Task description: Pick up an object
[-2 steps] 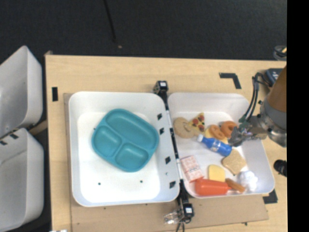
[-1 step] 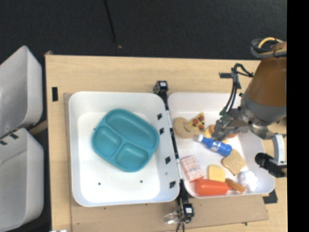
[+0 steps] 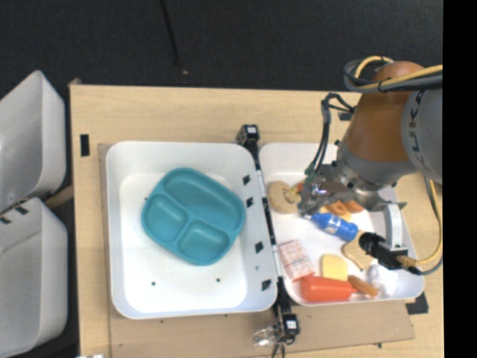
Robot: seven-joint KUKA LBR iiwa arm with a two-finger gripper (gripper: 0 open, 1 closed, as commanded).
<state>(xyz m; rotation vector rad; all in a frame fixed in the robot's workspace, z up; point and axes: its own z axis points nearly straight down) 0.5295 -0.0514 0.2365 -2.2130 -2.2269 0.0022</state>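
Note:
My gripper hangs low over the right bin, near its middle. A tan round piece lies just left of it. A blue bottle lies just below and to the right of it, with an orange piece beside that. I see nothing between the fingers. Nearer the front lie a pink packet, a yellow block, a red-orange block and a bread-like slice.
The left bin holds a teal divided plate. A black clip sits at the top of the divider between the bins. Wooden bench surrounds both bins. White padded shapes stand at the far left.

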